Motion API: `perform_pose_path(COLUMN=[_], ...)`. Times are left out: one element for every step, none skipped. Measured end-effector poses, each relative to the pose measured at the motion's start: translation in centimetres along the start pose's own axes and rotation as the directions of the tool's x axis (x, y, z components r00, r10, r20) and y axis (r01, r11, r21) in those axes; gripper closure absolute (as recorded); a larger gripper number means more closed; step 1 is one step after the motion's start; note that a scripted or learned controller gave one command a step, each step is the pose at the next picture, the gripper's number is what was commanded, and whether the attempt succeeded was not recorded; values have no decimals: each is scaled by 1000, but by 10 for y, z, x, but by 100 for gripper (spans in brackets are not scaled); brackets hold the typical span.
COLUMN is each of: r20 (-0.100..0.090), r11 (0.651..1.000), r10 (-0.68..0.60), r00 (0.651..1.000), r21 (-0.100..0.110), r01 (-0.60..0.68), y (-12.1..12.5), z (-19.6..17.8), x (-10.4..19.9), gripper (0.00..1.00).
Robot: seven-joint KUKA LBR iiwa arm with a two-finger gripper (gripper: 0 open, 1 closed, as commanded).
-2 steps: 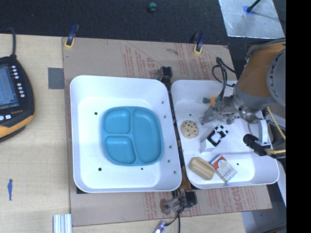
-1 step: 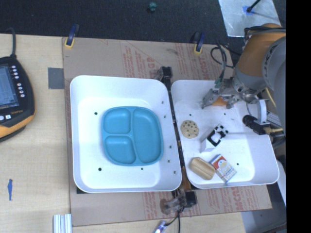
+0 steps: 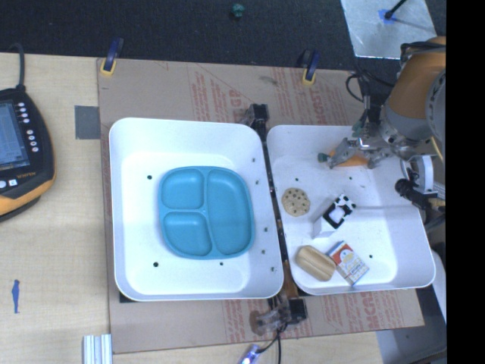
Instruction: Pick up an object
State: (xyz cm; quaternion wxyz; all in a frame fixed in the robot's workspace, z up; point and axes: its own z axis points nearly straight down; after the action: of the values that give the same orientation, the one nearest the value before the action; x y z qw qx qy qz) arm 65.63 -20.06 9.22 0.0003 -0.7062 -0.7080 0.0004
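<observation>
Arm (image 3: 421, 82) cut off at right edge; its gripper (image 3: 362, 149) too small and cluttered to tell finger state. An orange item (image 3: 356, 160) beneath it is partly hidden, shape unclear. Pendant (image 3: 19, 154) cut off at left edge, screen text unreadable.

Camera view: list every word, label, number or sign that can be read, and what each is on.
None can be read.
Cardboard sheet: faint red print, too blurred.
Small carton: printed picture, lettering too small.
Handheld pendant: lit screen and buttons, illegible.
</observation>
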Motion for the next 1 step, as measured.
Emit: perform_pose_path(r20=[0], r11=[1000], r10=[-1], r00=[1000], r21=[3], r01=[1], y=[-52], z=[1], x=[20], gripper=[0])
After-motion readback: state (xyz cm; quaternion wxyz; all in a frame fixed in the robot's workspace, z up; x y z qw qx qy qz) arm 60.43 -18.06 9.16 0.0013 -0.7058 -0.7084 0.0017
